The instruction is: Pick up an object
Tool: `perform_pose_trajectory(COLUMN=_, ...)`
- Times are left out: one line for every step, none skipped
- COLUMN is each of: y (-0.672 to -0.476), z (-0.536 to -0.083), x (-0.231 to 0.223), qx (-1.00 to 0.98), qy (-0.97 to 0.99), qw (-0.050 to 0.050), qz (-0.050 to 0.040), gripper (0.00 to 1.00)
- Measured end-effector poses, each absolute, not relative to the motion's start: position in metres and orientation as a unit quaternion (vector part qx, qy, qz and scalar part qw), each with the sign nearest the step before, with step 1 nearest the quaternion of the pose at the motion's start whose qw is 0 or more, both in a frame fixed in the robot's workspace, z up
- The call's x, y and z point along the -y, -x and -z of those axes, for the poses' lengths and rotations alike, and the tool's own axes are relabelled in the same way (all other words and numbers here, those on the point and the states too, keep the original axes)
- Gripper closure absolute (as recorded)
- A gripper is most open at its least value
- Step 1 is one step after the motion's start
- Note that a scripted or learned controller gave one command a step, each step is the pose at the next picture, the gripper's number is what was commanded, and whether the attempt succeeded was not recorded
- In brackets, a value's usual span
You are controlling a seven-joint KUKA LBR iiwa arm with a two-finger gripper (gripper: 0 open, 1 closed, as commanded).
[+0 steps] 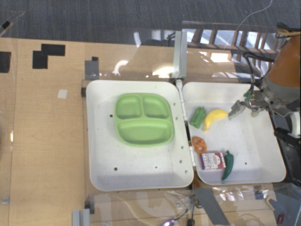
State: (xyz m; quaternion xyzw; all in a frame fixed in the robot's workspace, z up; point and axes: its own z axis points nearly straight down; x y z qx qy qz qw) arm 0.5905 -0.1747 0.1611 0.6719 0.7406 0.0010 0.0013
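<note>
The two-finger gripper (236, 110) hangs over the upper right part of the right-hand shallow white bin (263, 149), at the end of the grey arm with the orange band (287, 65) that reaches in from the right. Whether the gripper is parted or closed cannot be told from this view, and nothing is seen between its tips. The gripper tip lies just beside the right end of the yellow plastic banana (214, 118); whether the 2 touch cannot be told.

The banana lies in the upper left part of the right-hand bin, curved, with its lower end pointing down and left. Just to its left lies the green ribbed vegetable-shaped toy (198, 117), tilted, near the bin's left wall. Below these 2, near the same wall, lies the small orange pretzel-shaped ring (199, 144). Lower still sits the small red-and-white printed carton (212, 161), lying flat. The dark green pepper-shaped toy (227, 164) lies against the carton's right side, stem end up.

The left-hand shallow white bin (101, 135) holds 1 item: the light green plastic plate with 3 compartments (143, 119), lying flat near the bin's centre. Both bins rest side by side on the light wooden bench (42, 126).
</note>
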Motion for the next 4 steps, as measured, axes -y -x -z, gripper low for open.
perform_pose_trajectory(y=-0.593, z=-0.123, x=0.126, qx=-0.781, qy=-0.625, qw=0.002, qz=-0.0014, gripper=0.00)
perform_pose_trajectory(y=-0.612, z=-0.091, x=0.090, qx=-0.727, qy=-0.687, qw=0.005, qz=-0.0042, gripper=0.00)
perform_pose_trajectory(y=-0.615, z=-0.104, x=0.087, qx=-0.728, qy=-0.685, qw=0.007, qz=-0.0082, gripper=1.00)
perform_pose_trajectory(y=-0.630, z=-0.187, x=0.012, qx=-0.732, qy=-0.682, qw=0.002, qz=-0.0025, gripper=1.00)
